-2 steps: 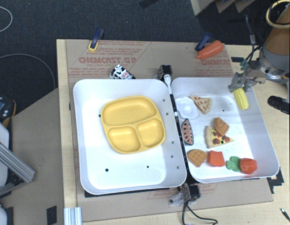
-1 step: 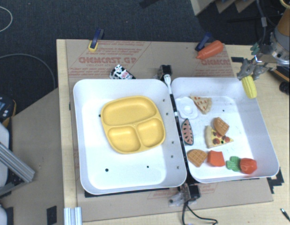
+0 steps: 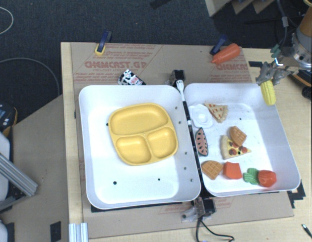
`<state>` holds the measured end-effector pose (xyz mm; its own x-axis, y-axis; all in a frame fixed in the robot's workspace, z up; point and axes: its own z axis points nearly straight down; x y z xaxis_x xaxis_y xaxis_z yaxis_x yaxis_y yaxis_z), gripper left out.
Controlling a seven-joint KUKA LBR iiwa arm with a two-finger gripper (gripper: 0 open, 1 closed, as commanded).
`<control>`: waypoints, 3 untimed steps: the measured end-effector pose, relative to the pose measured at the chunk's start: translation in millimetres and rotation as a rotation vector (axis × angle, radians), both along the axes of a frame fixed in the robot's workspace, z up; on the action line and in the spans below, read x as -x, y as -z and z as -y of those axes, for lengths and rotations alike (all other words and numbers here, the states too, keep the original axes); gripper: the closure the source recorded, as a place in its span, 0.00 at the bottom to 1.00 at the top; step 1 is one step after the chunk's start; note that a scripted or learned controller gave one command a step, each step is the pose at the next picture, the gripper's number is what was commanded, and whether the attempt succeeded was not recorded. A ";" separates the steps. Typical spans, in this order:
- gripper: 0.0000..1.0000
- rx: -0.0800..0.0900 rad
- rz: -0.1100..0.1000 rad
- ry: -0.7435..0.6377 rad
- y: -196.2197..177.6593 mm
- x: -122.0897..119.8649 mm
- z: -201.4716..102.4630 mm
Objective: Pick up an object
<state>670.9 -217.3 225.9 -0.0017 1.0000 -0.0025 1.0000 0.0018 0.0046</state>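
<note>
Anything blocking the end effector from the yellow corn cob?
Nothing visible. The end effector sits right next to the corn cob at the far corner of the right bin, with no item between them.

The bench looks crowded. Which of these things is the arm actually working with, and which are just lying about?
Part of the job:
gripper, above the right bin's far corner
toy corn cob, just below it
toy food in the right bin: pizza slice, watermelon slice, waffle

Just lying about:
yellow divided plate in the left bin
orange carrot on the bench
yellow clamp
</note>
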 end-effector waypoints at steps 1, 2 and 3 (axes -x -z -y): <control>1.00 -0.004 -0.007 -0.002 -1.2 14.2 -51.1; 1.00 -0.004 -0.009 -0.001 8.7 44.4 -94.8; 1.00 -0.005 -0.009 -0.002 0.0 63.0 -144.9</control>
